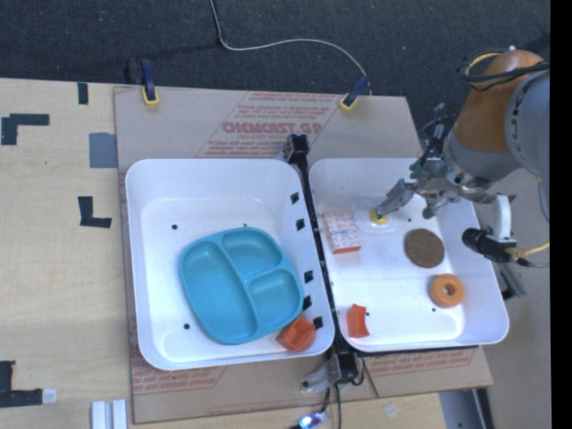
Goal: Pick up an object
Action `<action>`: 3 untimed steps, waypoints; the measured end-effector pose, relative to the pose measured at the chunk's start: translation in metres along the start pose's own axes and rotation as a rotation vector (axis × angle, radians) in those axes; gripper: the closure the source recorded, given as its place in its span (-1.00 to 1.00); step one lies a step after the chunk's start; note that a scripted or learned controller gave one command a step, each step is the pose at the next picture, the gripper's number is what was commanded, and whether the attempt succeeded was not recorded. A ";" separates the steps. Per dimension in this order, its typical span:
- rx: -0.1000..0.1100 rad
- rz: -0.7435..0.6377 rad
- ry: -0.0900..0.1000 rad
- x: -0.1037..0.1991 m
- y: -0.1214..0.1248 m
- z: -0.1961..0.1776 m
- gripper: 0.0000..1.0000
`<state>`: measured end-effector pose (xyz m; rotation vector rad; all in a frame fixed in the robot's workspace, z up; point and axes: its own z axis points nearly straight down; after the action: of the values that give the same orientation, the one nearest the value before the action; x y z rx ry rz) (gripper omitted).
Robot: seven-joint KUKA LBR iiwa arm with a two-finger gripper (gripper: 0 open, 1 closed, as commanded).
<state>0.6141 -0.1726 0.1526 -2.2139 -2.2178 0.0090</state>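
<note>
Orange blocks (298, 334) lay at the bins' front; farther back, the end effector (386, 211), fingers apart, touched a yellow piece (381, 219) under its tip.

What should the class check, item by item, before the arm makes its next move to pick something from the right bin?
1. Gripper is over the right bin: ok.
2. A target lies near the tip: ok, a small yellow piece sits right at it.
3. Something is already held: cannot tell, the tip is too small to read.
4. Other items lie apart from the tip: ok, the card, brown disc, donut and orange block are spaced out.
5. Left bin things stay out of the way: ok, the blue tray is across the divider.
</note>
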 end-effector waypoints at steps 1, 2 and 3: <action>-0.001 0.000 0.000 0.010 -0.006 0.053 -1.00; -0.002 -0.001 -0.001 0.010 -0.005 0.042 1.00; -0.012 -0.001 -0.002 0.014 0.003 -0.017 1.00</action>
<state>0.6171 -0.1590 0.1694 -2.2201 -2.2256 -0.0016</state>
